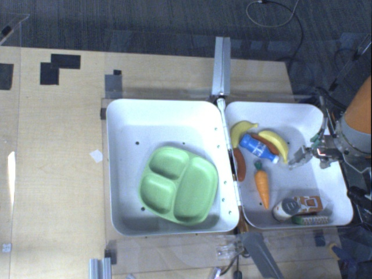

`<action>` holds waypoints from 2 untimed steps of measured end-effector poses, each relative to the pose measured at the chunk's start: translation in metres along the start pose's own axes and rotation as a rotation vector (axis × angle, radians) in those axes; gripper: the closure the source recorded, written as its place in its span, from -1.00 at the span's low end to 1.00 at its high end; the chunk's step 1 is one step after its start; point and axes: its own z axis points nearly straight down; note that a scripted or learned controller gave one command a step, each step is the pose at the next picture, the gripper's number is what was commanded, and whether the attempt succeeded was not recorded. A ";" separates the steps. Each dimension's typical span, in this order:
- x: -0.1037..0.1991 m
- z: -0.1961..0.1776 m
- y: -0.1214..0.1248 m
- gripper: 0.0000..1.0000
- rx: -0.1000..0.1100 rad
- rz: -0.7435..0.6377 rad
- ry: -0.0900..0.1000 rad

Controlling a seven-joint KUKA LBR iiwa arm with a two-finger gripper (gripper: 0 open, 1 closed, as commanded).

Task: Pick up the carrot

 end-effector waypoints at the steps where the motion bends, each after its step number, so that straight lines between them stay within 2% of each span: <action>1: -0.008 0.002 0.000 -1.00 -0.002 -0.086 0.000; 2: 0.069 0.093 0.003 -1.00 0.000 -0.185 0.001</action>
